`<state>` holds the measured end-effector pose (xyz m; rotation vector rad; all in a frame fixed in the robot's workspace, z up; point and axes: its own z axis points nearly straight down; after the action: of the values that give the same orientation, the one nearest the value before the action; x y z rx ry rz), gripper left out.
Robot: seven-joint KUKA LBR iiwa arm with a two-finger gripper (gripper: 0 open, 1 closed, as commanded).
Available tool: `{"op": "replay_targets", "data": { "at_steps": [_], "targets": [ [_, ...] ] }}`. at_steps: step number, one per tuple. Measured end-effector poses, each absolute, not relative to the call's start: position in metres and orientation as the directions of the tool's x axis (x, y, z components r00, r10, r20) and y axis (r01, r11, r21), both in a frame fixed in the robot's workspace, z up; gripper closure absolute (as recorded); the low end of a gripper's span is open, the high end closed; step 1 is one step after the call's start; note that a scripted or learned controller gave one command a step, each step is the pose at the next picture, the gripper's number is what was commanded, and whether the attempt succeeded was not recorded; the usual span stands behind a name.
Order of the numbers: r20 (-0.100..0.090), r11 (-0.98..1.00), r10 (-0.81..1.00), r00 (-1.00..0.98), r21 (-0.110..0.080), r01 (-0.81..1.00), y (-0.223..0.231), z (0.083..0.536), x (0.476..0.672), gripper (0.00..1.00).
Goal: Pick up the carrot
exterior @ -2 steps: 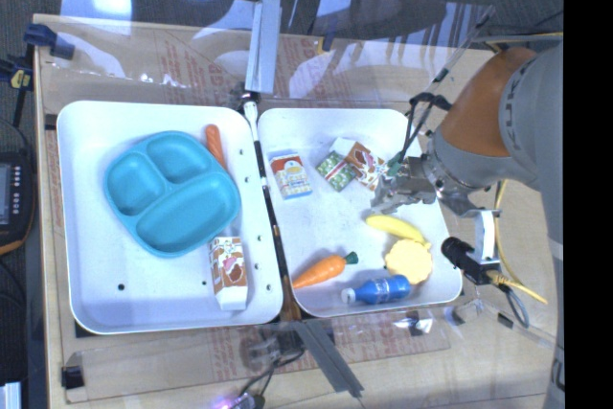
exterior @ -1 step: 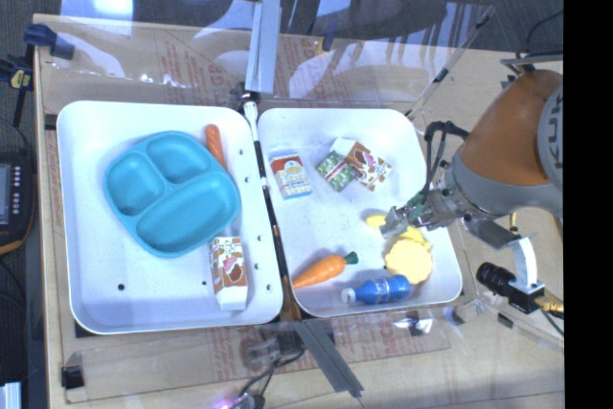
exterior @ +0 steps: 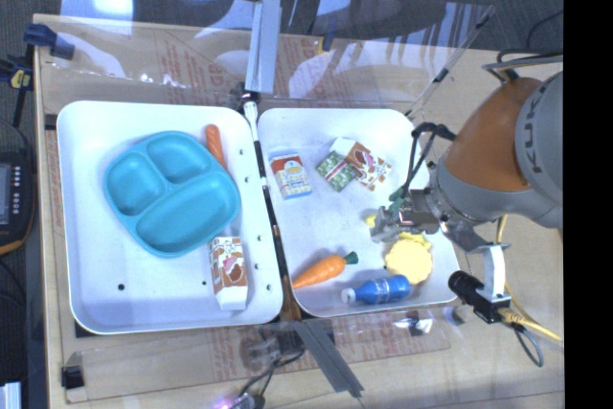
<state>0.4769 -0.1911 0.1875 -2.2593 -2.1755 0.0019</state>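
In the camera view, the carrot [exterior: 321,270] lies in the right bin [exterior: 316,124], near its front edge, with the green top pointing to the right. It is close to the rim that separates the two bins. Just beside it, to the right, lies a small blue bottle [exterior: 378,290], and above this bottle a yellow round thing [exterior: 409,255].

The gripper [exterior: 395,219] hangs at the right side of the same bin, just above the yellow thing and apart from the carrot. I cannot tell how it is set, and nothing is seen held in it.

Another orange piece [exterior: 215,144] lies in the left bin [exterior: 86,283] beside the blue divided plate [exterior: 172,192]; it could be confused with the target.

I think the risks are these: going down here, the gripper may push the yellow thing or the bottle; and at the carrot, the near rim may block it, so the carrot rolls away.
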Motion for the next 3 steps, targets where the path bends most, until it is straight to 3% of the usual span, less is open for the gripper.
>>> {"op": "replay_targets", "data": {
  "at_steps": [1,2,3],
  "targets": [
    [0.003,-0.038,0.999,0.038,-0.005,0.999,-0.191,0.187,0.477,0.00],
    [0.002,-0.156,0.988,0.156,-0.006,0.988,-0.145,0.090,0.476,0.00],
    [0.000,-0.230,0.973,0.230,-0.004,0.973,-0.111,0.104,0.476,0.00]
  ]
}}
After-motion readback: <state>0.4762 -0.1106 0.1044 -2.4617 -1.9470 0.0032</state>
